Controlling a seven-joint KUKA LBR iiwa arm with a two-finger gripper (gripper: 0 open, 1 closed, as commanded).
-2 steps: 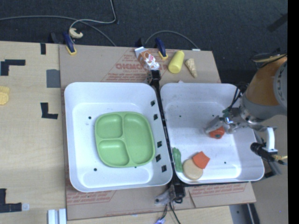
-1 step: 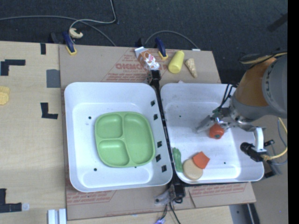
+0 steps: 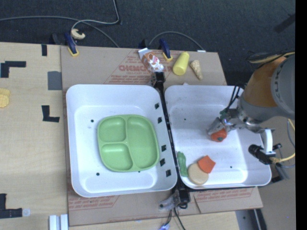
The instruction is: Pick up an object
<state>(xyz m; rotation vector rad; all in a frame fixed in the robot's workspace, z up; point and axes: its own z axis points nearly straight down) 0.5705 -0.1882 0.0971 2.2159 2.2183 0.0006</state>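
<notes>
My gripper (image 3: 217,128) is low in the right bin (image 3: 192,99), reaching in from the right edge. A small red-orange object (image 3: 219,135) lies directly at its tip, touching or just under it; whether it is gripped cannot be made out. Near the bin's front wall sit an orange wedge (image 3: 206,164), a tan round piece (image 3: 197,174) and a thin green item (image 3: 180,162) along the left wall.
The left bin (image 3: 81,104) holds a green divided plate (image 3: 127,142). Behind the bins on the cardboard lie a yellow bottle-shaped toy (image 3: 181,63), a tan cone (image 3: 196,70) and a small printed packet (image 3: 151,60). Cables run along the back.
</notes>
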